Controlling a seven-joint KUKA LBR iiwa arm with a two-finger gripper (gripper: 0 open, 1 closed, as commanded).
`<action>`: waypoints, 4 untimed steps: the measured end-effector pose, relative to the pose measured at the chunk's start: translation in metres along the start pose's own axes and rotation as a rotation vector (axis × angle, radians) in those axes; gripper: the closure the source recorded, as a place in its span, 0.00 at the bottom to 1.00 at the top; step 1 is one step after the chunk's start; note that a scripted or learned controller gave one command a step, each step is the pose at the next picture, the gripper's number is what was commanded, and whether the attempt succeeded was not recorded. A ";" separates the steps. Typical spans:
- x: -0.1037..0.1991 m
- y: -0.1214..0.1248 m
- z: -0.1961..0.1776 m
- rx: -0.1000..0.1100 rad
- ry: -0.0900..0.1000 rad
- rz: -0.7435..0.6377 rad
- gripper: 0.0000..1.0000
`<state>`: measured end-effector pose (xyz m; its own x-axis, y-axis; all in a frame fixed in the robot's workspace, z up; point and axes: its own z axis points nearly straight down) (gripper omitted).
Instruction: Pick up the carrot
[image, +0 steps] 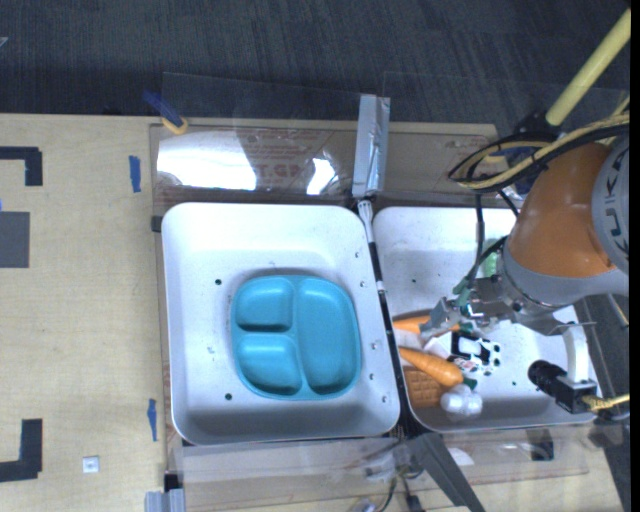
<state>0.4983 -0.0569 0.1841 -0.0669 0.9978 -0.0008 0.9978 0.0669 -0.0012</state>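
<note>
The carrot (432, 367), a thick orange piece, lies aslant in the right bin (420, 250) near its left wall. My gripper (452, 318) is low in that bin, just above and right of the carrot. A thinner orange piece (410, 323) lies right at the gripper's left tip. I see nothing clearly held.
A black-and-white spotted thing (477, 352) sits right of the carrot, and a pale silvery thing (462, 403) and a brownish piece (424, 393) lie below it. The left bin (200, 250) holds a blue divided plate (296, 335). The bins' shared wall (382, 320) runs close to the carrot.
</note>
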 end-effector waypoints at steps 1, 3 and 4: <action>-0.036 0.024 0.084 -0.016 -0.004 -0.137 0.00; -0.044 0.016 0.096 -0.011 -0.007 -0.568 0.00; -0.061 0.088 0.097 -0.008 -0.003 -0.668 0.00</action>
<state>0.5900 -0.1120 0.0872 -0.6708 0.7416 -0.0048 0.7416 0.6708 0.0053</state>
